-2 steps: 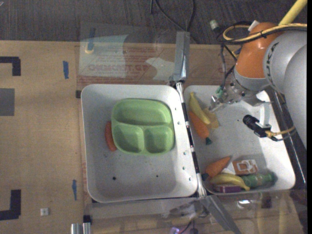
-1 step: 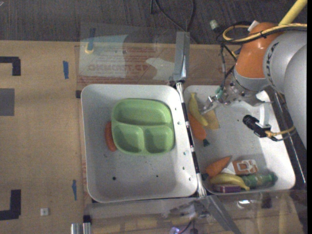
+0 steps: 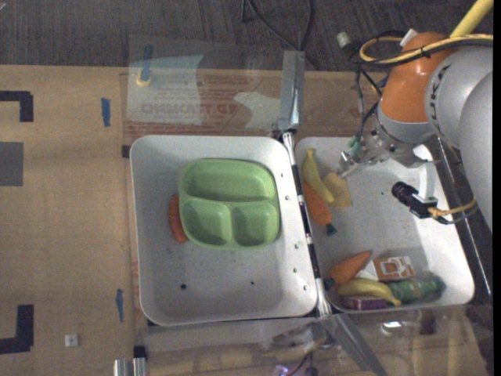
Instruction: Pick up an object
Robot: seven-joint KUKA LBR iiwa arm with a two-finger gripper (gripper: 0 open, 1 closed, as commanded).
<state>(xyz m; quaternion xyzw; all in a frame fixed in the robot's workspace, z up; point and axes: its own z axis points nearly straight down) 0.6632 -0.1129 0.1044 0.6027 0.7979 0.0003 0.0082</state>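
Camera view: the tool (image 3: pixel 348 161) is hung over the right bin (image 3: pixel 438 245), at its far left corner, close above a pale food piece (image 3: pixel 338 188); its state cannot be told. Approach seems underway; a descent is probably needed next.

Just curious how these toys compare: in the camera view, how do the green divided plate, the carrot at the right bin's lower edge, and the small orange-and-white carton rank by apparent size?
1. Green divided plate, clearly largest.
2. Carrot.
3. Orange-and-white carton, only slightly smaller than the carrot, so that order is unsure.
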